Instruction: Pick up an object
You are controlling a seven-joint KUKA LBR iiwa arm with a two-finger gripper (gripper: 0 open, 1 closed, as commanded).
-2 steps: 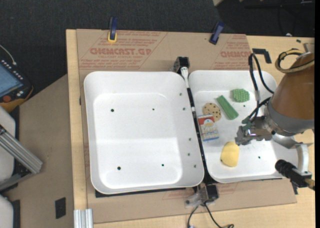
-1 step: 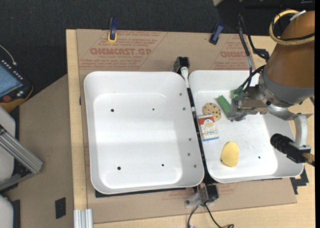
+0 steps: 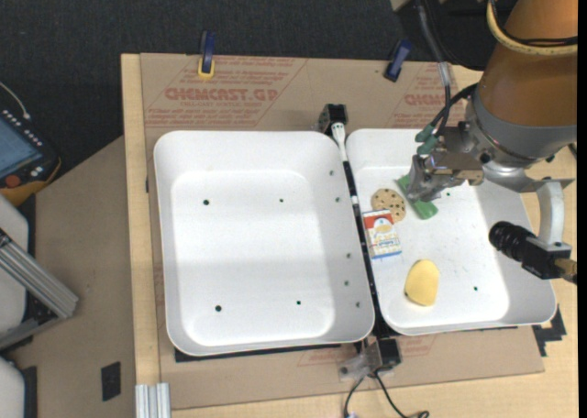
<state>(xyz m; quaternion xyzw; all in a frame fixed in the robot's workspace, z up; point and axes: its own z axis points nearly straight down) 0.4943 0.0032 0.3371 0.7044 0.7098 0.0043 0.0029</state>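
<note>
While my gripper point(image 3: 424, 189) hangs just beside the cookie point(image 3: 388, 201), can't tell its state; I worry it grazes the green piece point(image 3: 426, 208).

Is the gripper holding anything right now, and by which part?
It cannot be told. The gripper is low in the right bin, right at a green object beside the cookie.

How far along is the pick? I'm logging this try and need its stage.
Done: the arm has reached into the right bin, with the gripper low beside the cookie. In hand: nothing visibly lifted; a green piece sits at the gripper's tip, but a grasp can't be confirmed. Left: securing and raising an object; the small carton and the yellow lemon-like object lie on the bin floor.
</note>
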